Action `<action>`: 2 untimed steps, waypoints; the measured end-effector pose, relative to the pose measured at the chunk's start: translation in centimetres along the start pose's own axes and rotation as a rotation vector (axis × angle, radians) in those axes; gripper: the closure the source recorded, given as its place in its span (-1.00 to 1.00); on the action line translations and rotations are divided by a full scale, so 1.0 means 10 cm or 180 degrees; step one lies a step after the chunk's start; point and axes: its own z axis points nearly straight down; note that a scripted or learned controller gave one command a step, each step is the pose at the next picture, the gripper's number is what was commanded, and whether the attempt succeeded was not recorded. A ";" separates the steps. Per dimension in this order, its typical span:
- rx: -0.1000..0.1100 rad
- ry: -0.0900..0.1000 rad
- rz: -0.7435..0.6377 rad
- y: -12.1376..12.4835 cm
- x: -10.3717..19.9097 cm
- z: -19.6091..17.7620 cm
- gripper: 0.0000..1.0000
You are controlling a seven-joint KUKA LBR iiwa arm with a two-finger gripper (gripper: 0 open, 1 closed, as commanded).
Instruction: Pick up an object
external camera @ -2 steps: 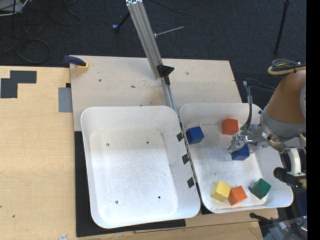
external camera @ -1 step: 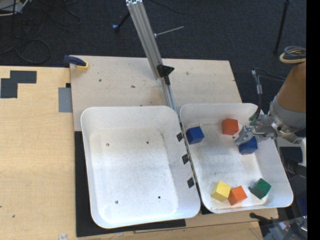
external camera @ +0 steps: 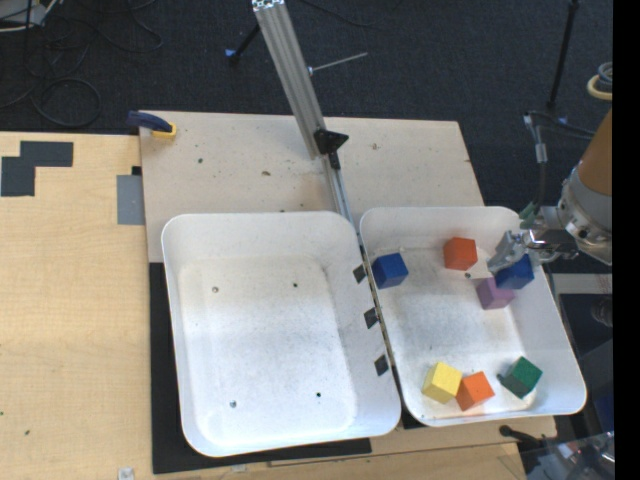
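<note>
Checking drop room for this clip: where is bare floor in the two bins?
Left bin: bare floor throughout. Right bin: bare middle, between blue cube and yellow cube. Crowded near gripper: orange cube, purple cube.

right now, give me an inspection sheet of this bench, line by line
surface: pale bench bearing a left bin and a right bin, side by side.
job's things: in the right bin, a blue cube, an orange cube, a purple cube, a second blue cube at the gripper, and a yellow cube, a second orange cube and a green cube near the front rim.
clutter: blue and yellow clamp at the bench's far left corner.
grippers: gripper over the right bin, by the second blue cube; grasp cannot be told.
cables: dark cables on the floor, far left.
surroundings: slanted metal bar; dark carpet.
</note>
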 end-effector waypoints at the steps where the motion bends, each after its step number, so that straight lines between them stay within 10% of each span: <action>1: -0.0001 0.0001 -0.0005 0.01 -0.01 -0.47 1.00; 2: 0.0012 0.0010 -0.0013 0.15 0.53 -0.45 1.00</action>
